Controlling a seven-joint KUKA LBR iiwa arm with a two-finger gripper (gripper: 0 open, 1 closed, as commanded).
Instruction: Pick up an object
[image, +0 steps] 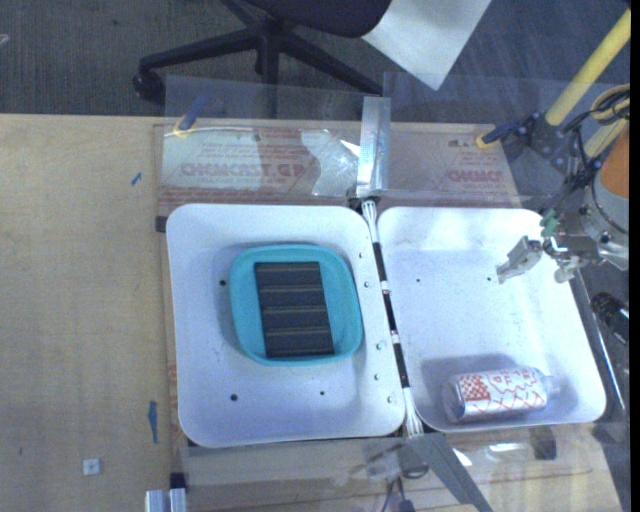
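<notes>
The arm (610, 215) reaches in from the right, and its gripper (522, 258) hangs over the far right part of the right bin (440, 240), with nothing seen between its fingers; at this size it cannot be told whether they stand apart or together. The step in hand looks like the approach, before any grasp, since both loose things lie in the bins untouched. There are two bins, side by side, and one thing in each. The left bin (200, 240) holds one teal dish (295, 302) with a dark ribbed block on it, lying about mid-bin. The right bin holds one tube (497, 392), white with a red pattern, lying on its side near the near edge, well apart from the gripper. The tube is judged the likelier target, being in the bin the gripper is already over. The next move would call for the gripper to travel toward the near side, set itself across the tube's narrow width, and descend to the bin floor before closing. Being round, the tube may roll off.
</notes>
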